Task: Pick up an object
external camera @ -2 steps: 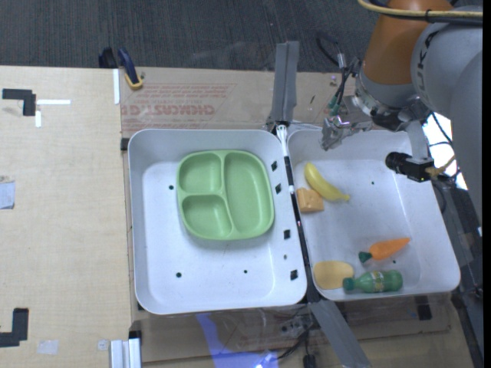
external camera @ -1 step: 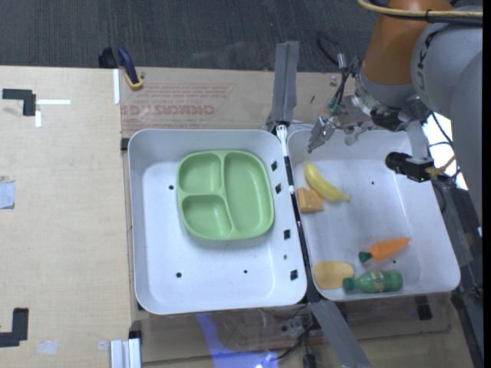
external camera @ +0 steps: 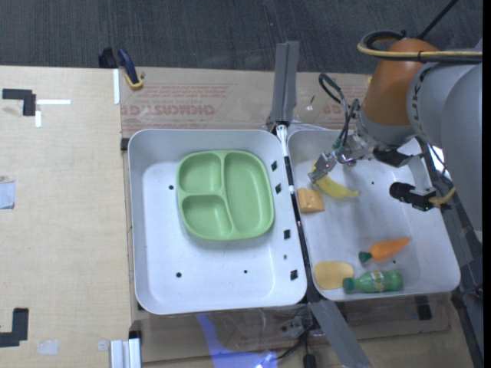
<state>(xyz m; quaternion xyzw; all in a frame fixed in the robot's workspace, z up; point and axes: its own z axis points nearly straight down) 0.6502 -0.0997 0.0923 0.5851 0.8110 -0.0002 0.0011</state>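
The banana (external camera: 337,188) lies in the right bin (external camera: 430,282), toward its far left part, a short yellow piece with its long axis running from upper left to lower right across the bin floor. The end effector (external camera: 328,162) hangs just beyond the banana's far left end, touching it or nearly so; whether the fingers stand apart or together cannot be told, since they are small and lost against the wrist hardware. So the fruit lies just near and slightly right of the tips, and the coming move likely turns on settling the fingers across the banana's short width, not along its length. Just left of the banana, against the wall between the bins, sits an orange block (external camera: 310,200). Well apart, toward the near side of the same bin, are a carrot (external camera: 387,248), a green bottle (external camera: 374,282) lying on its side, and a yellow disc (external camera: 333,274) touching or nearly touching the bottle's cap end. The left bin (external camera: 153,282) carries a green divided plate (external camera: 225,194). Both bins rest on the table (external camera: 61,228).
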